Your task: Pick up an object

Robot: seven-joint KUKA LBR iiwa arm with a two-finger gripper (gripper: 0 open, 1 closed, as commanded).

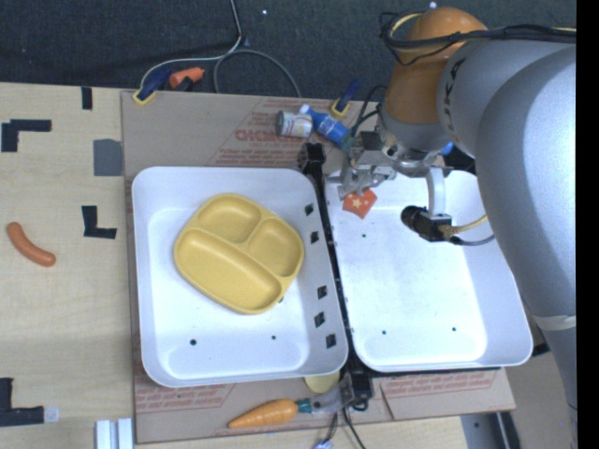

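The gripper (pixel 360 187) is positioned at the right bin's (pixel 421 344) upper-left corner, over a small red object (pixel 358 203). It appears clasped between the fingers, though blur leaves this uncertain. A yellow divided plate (pixel 240 251) is left in the left bin (pixel 154 279).

The arm (pixel 524 157) reaches in from the right of the camera view, its broad grey link filling that side and running from the lower right up toward the top centre. Above the wrist sits the orange band (pixel 426 59), rounded and turned toward the camera, with dark cables looping over its top. Below the band the wrist bends downward and to the left, ending in the gripper (pixel 358 187), which points down over the far left corner of the right bin (pixel 440 344), close to the divider between the two bins. A small orange-red block (pixel 359 202) sits between the gripper's fingertips, just under the metal fingers.
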